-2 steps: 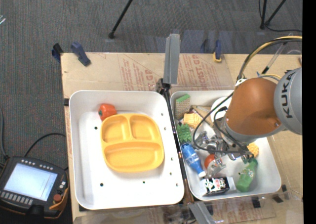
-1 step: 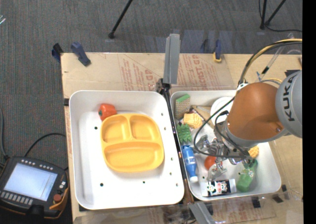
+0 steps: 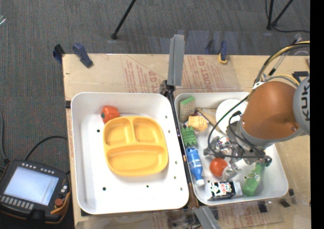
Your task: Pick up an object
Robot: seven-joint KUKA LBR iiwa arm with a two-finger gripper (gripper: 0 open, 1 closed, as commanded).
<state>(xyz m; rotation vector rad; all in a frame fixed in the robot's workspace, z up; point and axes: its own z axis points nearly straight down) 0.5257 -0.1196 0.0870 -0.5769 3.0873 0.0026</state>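
Tomato (image 3: 218, 166), small, round, light and likely smooth plastic, sits in the right bin (image 3: 281, 185) just beside the gripper (image 3: 234, 158); best pinched across its middle, jaw state unclear.

Hiding much of the round white plate (image 3: 226, 110) and blurring beneath the grey-and-orange arm: end effector (image 3: 234, 158) fingers unreadable.

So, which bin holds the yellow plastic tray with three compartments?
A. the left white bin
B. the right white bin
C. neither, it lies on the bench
A: the yellow plastic tray with three compartments lies flat inside the left white bin, beside a small red object.
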